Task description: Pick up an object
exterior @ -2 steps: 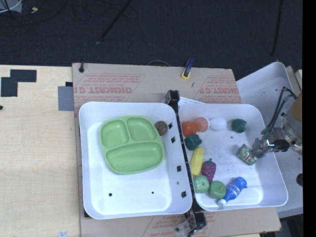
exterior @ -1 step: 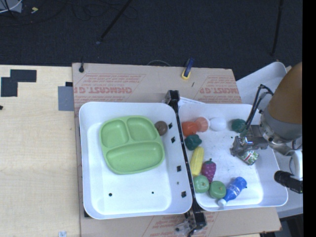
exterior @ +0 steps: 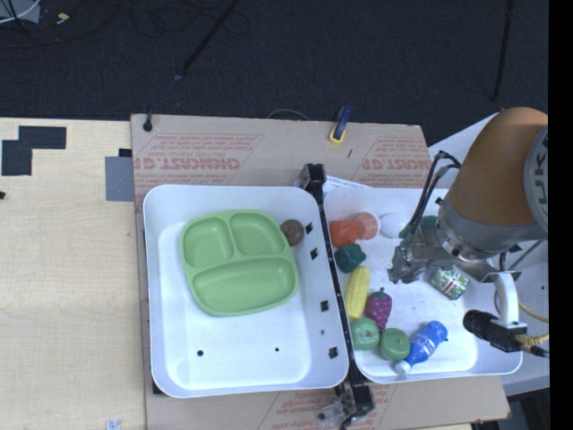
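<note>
Jaws' grip unclear — gripper [exterior: 407,265] over right bin [exterior: 466,358], cardboard [exterior: 224,155] beneath, dark floor [exterior: 269,43] behind.

A pale wooden bench [exterior: 63,276] bears a cardboard sheet [exterior: 233,155], against dark carpeted floor [exterior: 269,52] behind.

Pale wooden bench [exterior: 63,285] stretches away left of the gripper [exterior: 405,270], with a cardboard sheet [exterior: 233,155] laid on it. Two white bins sit on that: right bin [exterior: 448,358] beneath the gripper, left bin [exterior: 170,330] well beyond.
</note>
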Tool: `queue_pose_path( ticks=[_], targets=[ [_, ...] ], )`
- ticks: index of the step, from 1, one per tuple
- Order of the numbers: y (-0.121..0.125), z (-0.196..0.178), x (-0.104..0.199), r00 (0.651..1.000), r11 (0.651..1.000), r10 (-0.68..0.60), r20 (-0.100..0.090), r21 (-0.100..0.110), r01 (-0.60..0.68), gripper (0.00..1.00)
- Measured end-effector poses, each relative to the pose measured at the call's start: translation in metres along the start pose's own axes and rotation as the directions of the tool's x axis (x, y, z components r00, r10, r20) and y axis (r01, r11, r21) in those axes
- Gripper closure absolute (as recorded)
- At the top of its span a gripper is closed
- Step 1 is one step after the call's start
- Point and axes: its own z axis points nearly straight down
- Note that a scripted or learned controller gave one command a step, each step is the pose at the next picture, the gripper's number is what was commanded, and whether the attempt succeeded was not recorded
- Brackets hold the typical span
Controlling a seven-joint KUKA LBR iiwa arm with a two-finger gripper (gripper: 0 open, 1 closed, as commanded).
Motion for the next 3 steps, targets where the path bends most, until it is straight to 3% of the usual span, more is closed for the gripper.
queue_pose_path(
  ticks=[3],
  targets=[
    [0.05,-0.01,0.154,1.0,1.0,-0.001,0.001,-0.002,0.001,1.0]
  ],
)
